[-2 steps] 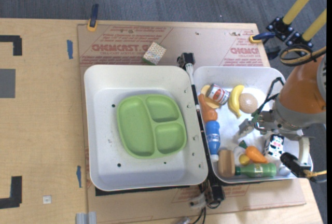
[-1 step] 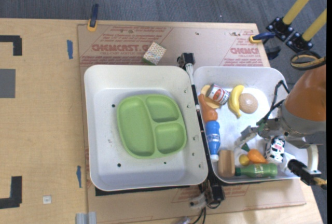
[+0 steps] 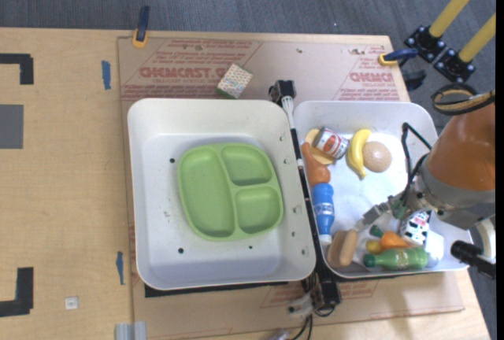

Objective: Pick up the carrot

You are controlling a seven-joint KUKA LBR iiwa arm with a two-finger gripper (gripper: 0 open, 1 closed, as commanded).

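From my station I see the arm (image 3: 465,165) reaching into the right bin (image 3: 419,116), its end effector (image 3: 387,212) low over the clutter near the front wall. The carrot (image 3: 391,239) lies just beside it, touching a green bottle (image 3: 396,258) (a hot dog bun (image 3: 342,248) sits nearby). The left bin (image 3: 150,173) holds a green divided plate (image 3: 230,190).

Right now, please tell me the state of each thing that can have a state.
green divided plate: lying flat in the left bin, nothing on it.
carrot: lying in the right bin, not lifted.
green bottle: lying on its side.
blue bottle: lying on its side.
can: tipped over.
end effector: low over the carrot.
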